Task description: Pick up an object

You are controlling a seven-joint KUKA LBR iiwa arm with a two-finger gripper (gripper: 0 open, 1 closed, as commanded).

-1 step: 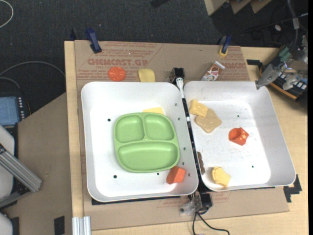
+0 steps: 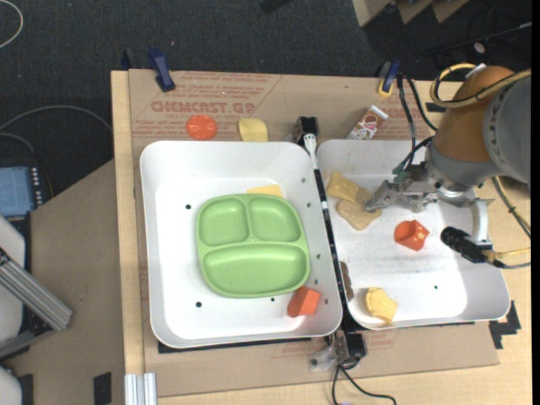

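Note:
My gripper reaches into the right bin from the right and hangs low over its upper left part. Just to its left lie two tan food pieces, one flat and one rounder; the gripper's tip is at or touching the rounder one. A red toy pepper lies a little to the lower right of the gripper. At the bin's front edge rests a yellow piece. The view does not show anything held.
The left bin holds a green divided plate, an orange block at its front right and a pale yellow piece behind the plate. Behind the bins lie an orange-red toy, a yellow toy and a small packet.

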